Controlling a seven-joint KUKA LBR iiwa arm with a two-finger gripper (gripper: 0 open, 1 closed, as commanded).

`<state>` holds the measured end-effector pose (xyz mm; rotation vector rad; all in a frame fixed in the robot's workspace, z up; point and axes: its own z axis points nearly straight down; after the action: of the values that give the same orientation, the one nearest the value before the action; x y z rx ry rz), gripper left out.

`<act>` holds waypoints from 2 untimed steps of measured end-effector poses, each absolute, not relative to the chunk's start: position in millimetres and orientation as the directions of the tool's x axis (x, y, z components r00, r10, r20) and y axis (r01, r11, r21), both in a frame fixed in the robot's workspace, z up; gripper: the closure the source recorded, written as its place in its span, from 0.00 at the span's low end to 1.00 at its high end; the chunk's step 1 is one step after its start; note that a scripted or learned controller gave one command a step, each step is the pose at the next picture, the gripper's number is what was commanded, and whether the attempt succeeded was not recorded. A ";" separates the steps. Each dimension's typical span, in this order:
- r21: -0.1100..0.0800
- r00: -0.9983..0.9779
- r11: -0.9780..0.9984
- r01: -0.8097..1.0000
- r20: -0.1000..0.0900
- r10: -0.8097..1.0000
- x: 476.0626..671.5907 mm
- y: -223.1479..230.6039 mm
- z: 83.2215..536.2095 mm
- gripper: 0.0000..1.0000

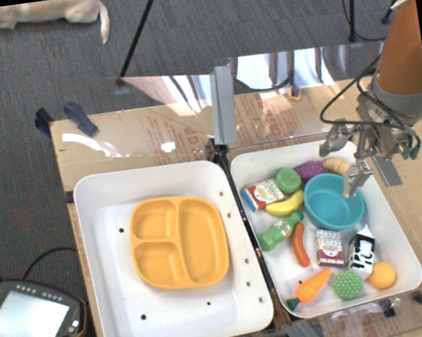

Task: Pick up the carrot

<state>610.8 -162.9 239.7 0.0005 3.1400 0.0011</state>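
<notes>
Carrot [313, 285]: right bin's [409, 252] near edge | fingers [352, 182]: over teal bowl [333, 204], holding nothing

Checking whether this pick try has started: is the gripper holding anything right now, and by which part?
Nothing is held. The gripper hangs over the teal bowl with nothing between its fingers, and the carrot lies untouched near the right bin's front edge.

Bright, even light falls from above, and the two white bins [101, 219] come close to washing out. Glare streaks the clear sheet [168, 143] on the bench [136, 139] behind them. Shadows are soft and short; the focus is fair, though small details look slightly grainy.
</notes>
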 end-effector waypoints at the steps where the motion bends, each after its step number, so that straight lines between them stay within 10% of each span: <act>1: 0.002 -0.980 0.980 0.198 0.008 0.198 566.3 -129.3 131.0 0.00; 2: 0.001 -0.995 0.995 0.095 0.003 0.095 520.6 -103.4 96.9 0.00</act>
<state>520.6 -103.4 96.9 0.1498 3.1409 0.0023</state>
